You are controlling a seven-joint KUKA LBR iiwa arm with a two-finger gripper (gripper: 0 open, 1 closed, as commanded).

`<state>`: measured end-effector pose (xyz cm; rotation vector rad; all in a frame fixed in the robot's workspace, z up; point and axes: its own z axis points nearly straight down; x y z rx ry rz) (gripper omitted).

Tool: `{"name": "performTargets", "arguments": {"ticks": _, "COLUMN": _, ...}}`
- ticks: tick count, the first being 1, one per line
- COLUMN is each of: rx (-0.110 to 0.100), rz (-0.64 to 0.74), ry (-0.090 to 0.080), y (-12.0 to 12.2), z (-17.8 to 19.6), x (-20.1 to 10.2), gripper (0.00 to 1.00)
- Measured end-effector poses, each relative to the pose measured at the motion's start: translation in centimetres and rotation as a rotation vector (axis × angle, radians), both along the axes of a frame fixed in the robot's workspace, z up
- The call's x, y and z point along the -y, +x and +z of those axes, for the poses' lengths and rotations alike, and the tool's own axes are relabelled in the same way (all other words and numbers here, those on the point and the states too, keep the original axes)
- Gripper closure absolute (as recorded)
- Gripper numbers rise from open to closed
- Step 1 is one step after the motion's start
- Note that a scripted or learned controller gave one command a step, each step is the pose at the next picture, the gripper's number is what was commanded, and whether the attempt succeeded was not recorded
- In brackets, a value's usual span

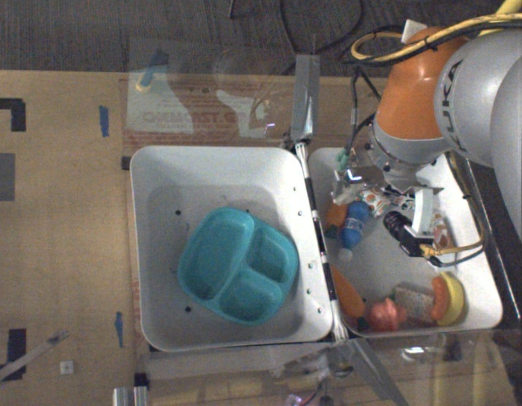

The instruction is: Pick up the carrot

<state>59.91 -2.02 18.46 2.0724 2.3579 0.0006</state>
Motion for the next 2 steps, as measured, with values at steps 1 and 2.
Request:
{"name": "performTargets", "arguments": {"ticks": 1, "rx": -0.004, "rz": 0.089, "ry": 0.002, "y": -8.2, "z": 1.9, "x": 2.0, "gripper": 1.00}}
{"name": "performTargets", "arguments": {"ticks": 2, "rx": -0.003, "rz": 0.416, "ry": 0.002, "y": -8.0, "z": 0.0, "x": 6.3, "gripper": 1.00}}
